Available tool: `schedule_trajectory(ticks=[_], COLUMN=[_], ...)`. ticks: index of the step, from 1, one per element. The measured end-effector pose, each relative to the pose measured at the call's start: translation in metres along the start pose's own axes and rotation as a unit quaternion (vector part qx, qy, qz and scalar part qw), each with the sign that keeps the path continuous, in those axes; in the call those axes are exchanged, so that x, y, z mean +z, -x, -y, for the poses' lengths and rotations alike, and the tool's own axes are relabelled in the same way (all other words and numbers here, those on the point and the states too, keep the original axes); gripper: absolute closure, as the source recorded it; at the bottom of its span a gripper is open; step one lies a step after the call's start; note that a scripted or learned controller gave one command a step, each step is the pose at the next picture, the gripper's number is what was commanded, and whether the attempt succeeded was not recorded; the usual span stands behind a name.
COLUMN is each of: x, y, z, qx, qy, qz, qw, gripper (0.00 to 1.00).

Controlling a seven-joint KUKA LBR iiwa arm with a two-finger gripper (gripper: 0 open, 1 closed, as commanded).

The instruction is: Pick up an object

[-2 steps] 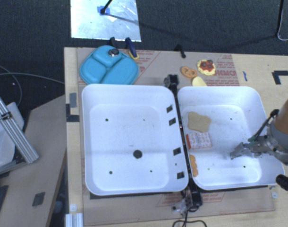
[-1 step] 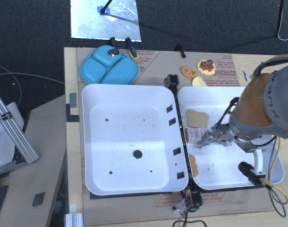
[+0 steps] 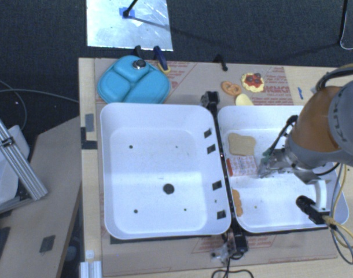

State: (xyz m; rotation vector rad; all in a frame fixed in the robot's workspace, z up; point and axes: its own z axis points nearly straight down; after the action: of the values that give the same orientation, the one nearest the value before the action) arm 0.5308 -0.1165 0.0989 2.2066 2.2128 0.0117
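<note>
Gripper [image 3: 264, 168] is hanging low inside the right bin [image 3: 280, 222], at the end of the grey arm [image 3: 330, 129] with its orange band, which is reaching in from the right. Its fingers are too small and blurred here to judge, so I cannot tell whether they are spread or pressed together, or whether anything is sitting between them. Just above and to the left of the gripper, a flat tan piece shaped like a slice of toast [image 3: 242, 144] is lying on the bin floor. Directly to the gripper's left, and seemingly touching its tip, a pale packet with red print [image 3: 242, 166] is lying flat; this is the object nearest the fingers. Below and to the left, a small orange item [image 3: 236, 202] is resting against the bin's left wall. Far to the gripper's left, the left bin [image 3: 124, 120] is showing a dark round spot [image 3: 168, 189] on its floor. Beyond the bins, up and to the left of the gripper, a blue divided dish [image 3: 133, 81] is sitting on the cardboard, while a pretzel-like toy [image 3: 230, 88], a red-topped round toy [image 3: 253, 81] and a yellow piece [image 3: 243, 100] are lying just above the right bin's far rim.
</note>
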Motion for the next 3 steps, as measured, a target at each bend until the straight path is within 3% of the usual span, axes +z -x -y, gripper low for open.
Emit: schedule_trajectory(ticks=[1,2,3], x=[0.012,-0.034,0.012], y=[0.003,-0.033,0.002], z=[-0.006,0.026,0.029], qx=[0.0,-0.001,0.0], qy=[-0.007,-0.009,-0.007], qz=[-0.004,-0.004,-0.005], qw=[1.0,0.9999,1.0], gripper=[1.0,1.0,1.0])
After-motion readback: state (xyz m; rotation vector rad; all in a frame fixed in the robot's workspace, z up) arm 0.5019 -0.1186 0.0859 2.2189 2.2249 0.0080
